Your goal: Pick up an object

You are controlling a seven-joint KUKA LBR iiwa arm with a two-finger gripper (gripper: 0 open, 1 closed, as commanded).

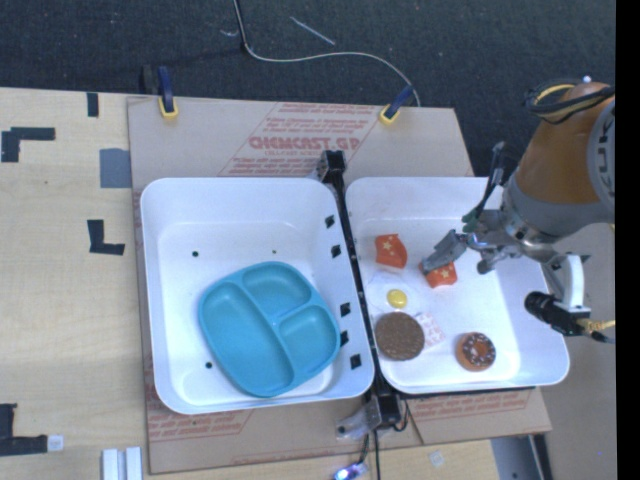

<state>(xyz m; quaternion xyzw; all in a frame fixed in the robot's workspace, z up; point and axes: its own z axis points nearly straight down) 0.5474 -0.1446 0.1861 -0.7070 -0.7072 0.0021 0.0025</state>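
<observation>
My gripper (pixel 466 256) hangs over the right bin (pixel 530 368), its grey fingers spread apart and open, with nothing between them. A small red block (pixel 441 276) lies just below the left fingertip (pixel 438 259), touching or nearly touching it. Left of it sits an orange-red carton-like piece (pixel 390 250). Further toward the front lie a small yellow piece (pixel 397 298), a round brown cookie (pixel 399 336) and a chocolate donut (pixel 476 350).
The left bin (pixel 165 208) holds a blue divided plate (pixel 268 326). A black divider (pixel 343 258) runs between the two bins. A pale pink-white scrap (pixel 431 325) lies beside the cookie. The arm's body (pixel 565 168) overhangs the right bin's far right side.
</observation>
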